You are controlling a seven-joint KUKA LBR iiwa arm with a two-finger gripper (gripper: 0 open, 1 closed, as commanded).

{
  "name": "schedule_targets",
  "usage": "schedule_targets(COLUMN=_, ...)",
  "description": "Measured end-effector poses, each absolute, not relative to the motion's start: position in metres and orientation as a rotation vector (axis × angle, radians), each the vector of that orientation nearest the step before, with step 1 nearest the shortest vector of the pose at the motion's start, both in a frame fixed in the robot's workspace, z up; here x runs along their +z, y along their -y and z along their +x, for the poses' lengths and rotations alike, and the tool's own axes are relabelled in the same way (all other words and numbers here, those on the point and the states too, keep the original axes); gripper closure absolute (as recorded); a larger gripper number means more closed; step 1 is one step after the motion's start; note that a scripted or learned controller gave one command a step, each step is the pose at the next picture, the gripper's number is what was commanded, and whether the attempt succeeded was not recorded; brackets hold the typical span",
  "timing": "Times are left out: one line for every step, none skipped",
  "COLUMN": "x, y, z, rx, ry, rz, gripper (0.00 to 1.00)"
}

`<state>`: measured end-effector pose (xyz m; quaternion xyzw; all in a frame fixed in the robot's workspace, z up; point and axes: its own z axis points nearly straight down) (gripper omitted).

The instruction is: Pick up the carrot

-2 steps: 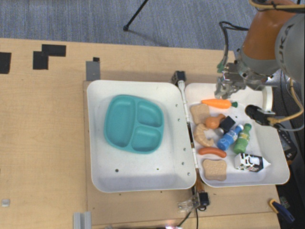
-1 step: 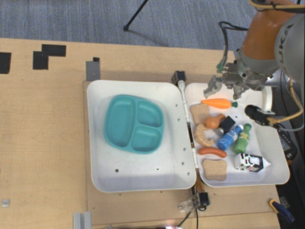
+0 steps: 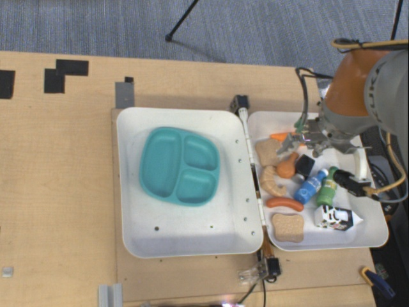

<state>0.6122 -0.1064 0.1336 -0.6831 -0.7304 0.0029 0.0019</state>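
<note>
The carrot (image 3: 278,136) is a small orange wedge lying near the back of the right bin (image 3: 377,235), beside a tan bread piece (image 3: 268,150). My gripper (image 3: 301,144) hangs low over the same bin, just right of the carrot and close above it. Nothing shows held in the gripper. A rounder orange item (image 3: 287,167) lies just below the gripper, partly hidden by it.
The right bin is crowded: a black block (image 3: 304,165), blue bottle (image 3: 311,185), green bottle (image 3: 327,192), croissant (image 3: 273,181), red sausage (image 3: 284,203), bread slice (image 3: 287,227), black-and-white carton (image 3: 335,218). A teal divided plate (image 3: 180,166) lies in the left bin (image 3: 134,235).
</note>
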Motion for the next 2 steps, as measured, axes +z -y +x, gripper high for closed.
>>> schedule_targets(x=0.095, y=0.095, z=0.605, rx=-0.025, ry=2.306, rz=-2.176, gripper=0.00)
schedule_targets(x=0.108, y=0.091, z=0.608, rx=-0.037, ry=2.309, rz=-2.171, gripper=1.00)
